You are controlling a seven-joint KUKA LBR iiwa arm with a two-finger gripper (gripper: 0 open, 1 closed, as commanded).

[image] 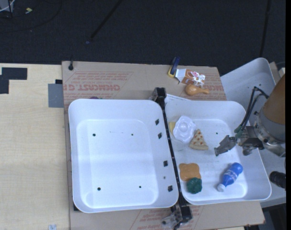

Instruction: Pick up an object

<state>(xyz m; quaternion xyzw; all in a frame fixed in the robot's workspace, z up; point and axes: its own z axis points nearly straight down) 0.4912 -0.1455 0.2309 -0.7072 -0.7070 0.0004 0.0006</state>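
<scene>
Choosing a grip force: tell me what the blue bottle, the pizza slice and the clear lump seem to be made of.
Blue bottle: likely hard plastic, glossy, with a white cap.
Pizza slice: probably toy plastic or rubber, matte, with printed-looking red spots.
Clear lump: seems thin translucent plastic, crinkled and shiny; too blurred to be sure.

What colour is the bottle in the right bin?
Blue with a white cap end, the bottle shows in the camera view.

end effector (225,146) over right bin (253,193) | blue bottle (230,175) below it
</scene>
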